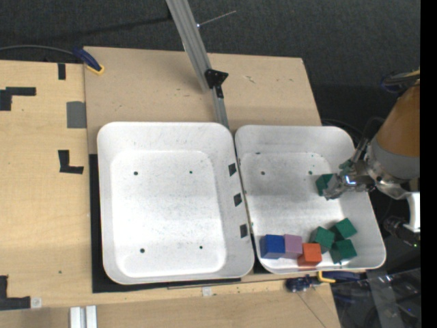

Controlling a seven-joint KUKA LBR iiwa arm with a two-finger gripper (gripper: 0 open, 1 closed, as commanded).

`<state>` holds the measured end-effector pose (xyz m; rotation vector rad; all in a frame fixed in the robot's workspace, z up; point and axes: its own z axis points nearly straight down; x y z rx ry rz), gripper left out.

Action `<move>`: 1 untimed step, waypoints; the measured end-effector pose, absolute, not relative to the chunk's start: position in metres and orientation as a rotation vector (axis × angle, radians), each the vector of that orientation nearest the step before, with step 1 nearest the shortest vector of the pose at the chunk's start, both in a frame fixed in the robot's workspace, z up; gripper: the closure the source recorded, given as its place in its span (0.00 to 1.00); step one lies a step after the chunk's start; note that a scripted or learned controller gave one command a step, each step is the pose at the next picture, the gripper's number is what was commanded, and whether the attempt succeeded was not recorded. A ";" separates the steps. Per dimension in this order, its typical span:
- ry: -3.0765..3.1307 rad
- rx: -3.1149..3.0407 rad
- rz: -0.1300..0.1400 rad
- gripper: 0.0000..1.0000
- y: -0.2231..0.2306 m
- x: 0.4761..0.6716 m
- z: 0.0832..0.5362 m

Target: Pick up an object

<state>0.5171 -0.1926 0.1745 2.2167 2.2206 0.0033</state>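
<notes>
We look down at a slant on a wooden tabletop [171, 80] carrying two shallow white bins side by side. At the far left edge of the wood we see black tape marks [66, 161] and a grey patch [76, 113], and a metal rail [191, 36] slants across the far side. The left bin [109, 183] has only a few small dark dots on its floor. To its right, the right bin [293, 134] holds the objects: along its near edge sit a blue cube [273, 245], a lilac cube [293, 244] and an orange cube [311, 253], touching in a row, with three green blocks [334, 239] clustered just beside them. Further right, over the bin's right side, the jaws [332, 186] of the grey and orange arm [399, 139] sit at another green block [324, 183], which appears pinched between them, though the area is small and dark, so we cannot be certain. We judge the task to be partly done: a green piece looks gripped, but whether it is lifted clear of the bin floor is not evident. What remains is raising it away.
</notes>
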 end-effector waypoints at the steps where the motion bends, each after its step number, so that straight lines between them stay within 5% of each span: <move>1: 2.220 2.217 0.002 1.00 -0.200 0.524 0.222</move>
